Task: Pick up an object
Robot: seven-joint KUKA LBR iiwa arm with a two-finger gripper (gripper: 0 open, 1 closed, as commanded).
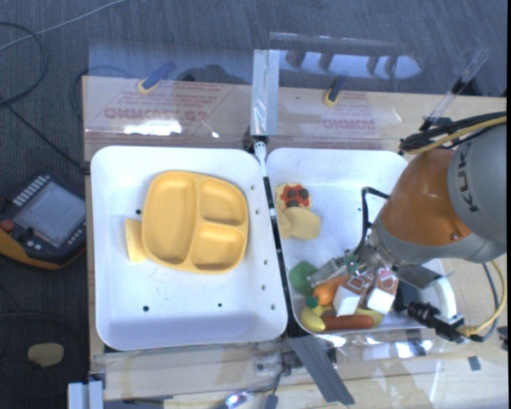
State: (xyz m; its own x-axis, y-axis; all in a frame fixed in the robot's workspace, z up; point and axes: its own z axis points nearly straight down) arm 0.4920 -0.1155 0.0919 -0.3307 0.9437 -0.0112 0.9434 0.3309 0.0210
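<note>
A yellow divided tray [194,221] lies in the left bin [111,313]. In the right bin [341,164], toy food [341,301] is piled at the near edge, right of the tray. The gripper [355,267] hangs over that pile; whether its fingers are apart or together, I cannot tell.

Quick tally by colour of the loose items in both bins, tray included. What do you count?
Yellow: 4 – divided tray, flat piece tucked under its left edge, pale item, banana-like piece
Red: 2 – sausage-like piece, red-topped piece
Green: 1 – round item
Orange: 1 – carrot-like piece
Total: 8, though the arm hides part of the right bin.
</note>
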